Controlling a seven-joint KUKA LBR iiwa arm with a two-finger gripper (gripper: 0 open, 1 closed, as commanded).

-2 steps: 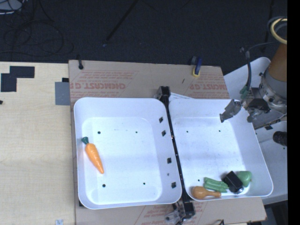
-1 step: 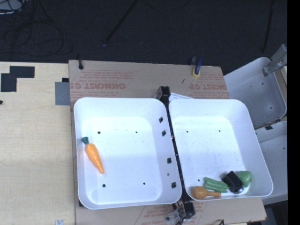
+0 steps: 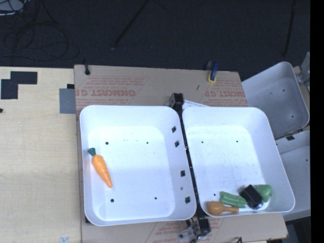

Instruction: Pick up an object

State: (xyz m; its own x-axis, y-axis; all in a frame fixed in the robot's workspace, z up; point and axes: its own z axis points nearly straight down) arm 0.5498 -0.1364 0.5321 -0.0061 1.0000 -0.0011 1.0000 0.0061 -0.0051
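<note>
An orange toy carrot [image 3: 102, 169] with a green top lies near the left wall of the left bin [image 3: 126, 116]. In the near right corner of the right bin [image 3: 228, 116] several small things sit bunched together: a tan pear-shaped piece [image 3: 221, 208], a dark green vegetable [image 3: 233, 199], a black block [image 3: 251, 196] and a light green piece [image 3: 264, 191]. The black block rests against the two green pieces.
The two bins stand side by side on a cardboard sheet [image 3: 152, 87] atop the wooden bench. A blue-and-yellow clamp [image 3: 213, 72] grips the cardboard's far edge. A grey metal plate [image 3: 278, 97] stands to the right of the right bin.
</note>
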